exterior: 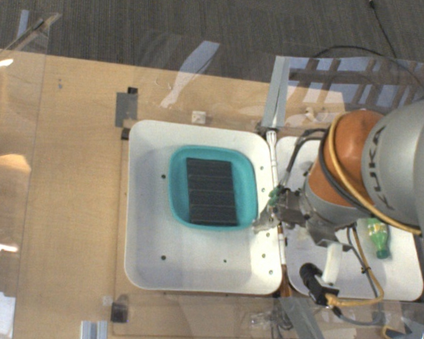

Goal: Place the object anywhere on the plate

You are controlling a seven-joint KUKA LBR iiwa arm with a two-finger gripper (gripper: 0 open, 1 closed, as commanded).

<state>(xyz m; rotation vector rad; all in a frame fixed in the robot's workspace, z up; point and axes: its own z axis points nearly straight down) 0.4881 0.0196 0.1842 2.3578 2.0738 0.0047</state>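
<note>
Two white bins on a wooden bench, perhaps plywood.

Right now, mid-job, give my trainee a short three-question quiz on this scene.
1. True or false: the teal plate sits in the left bin.
2. What lies on the plate? A) a dark ridged rectangle B) a green object C) a cable
3. Fill in: the arm hangs over the ___ bin.

Key: 1 true; 2 A; 3 right, where a green object lies beside the arm.
</note>
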